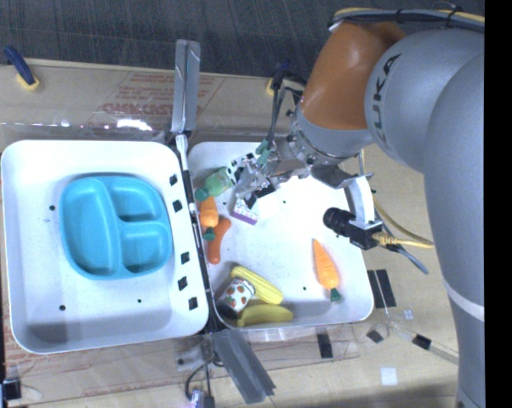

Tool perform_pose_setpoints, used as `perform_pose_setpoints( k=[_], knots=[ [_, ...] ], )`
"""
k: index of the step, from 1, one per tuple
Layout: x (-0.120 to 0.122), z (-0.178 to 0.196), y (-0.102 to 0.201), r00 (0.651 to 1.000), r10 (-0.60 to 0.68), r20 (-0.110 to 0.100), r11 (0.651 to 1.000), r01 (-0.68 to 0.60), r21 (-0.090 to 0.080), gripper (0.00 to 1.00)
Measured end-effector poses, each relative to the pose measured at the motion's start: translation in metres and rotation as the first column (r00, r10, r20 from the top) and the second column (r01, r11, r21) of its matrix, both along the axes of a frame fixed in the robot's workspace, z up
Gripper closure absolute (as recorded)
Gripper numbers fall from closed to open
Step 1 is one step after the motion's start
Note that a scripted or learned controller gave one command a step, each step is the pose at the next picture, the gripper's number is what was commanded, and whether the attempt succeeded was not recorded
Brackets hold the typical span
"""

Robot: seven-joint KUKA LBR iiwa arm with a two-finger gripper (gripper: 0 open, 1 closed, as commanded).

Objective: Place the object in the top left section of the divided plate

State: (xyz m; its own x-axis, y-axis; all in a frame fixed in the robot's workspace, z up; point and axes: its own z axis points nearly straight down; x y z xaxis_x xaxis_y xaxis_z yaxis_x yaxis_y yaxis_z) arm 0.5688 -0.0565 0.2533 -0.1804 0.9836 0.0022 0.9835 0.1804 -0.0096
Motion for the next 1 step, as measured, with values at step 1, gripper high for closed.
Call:
perform_pose_setpoints(
  k=[1],
  knots=[
    [0.0142,-0.0653,0.0355,1.000,0.017,0.001,1.000,-0.017,-0.001,1.00]
  ],
)
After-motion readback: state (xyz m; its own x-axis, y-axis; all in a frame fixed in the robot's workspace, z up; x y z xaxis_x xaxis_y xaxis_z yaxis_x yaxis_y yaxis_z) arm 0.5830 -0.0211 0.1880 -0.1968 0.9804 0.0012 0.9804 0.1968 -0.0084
